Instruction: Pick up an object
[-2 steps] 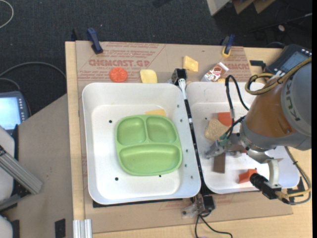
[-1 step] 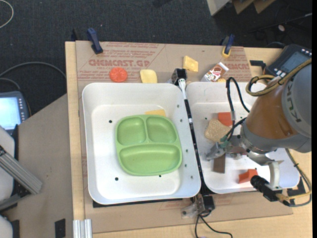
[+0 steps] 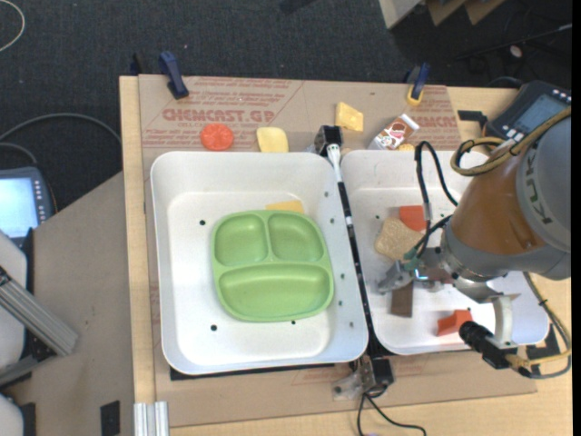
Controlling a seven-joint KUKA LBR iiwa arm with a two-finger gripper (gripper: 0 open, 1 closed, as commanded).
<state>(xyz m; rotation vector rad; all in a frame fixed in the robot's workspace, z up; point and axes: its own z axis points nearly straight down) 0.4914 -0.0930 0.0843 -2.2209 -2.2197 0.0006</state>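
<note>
The gripper [image 3: 397,278] hung low in the right bin [image 3: 363,175], though whether its fingers were spread or closed could not be made out. Just under it lay a dark brown block [image 3: 401,302], with a tan slice [image 3: 395,238] and a red-orange piece [image 3: 412,216] near above, and an orange block [image 3: 451,322] to the lower right. The left bin [image 3: 172,271] held a green divided plate [image 3: 270,266].
</note>
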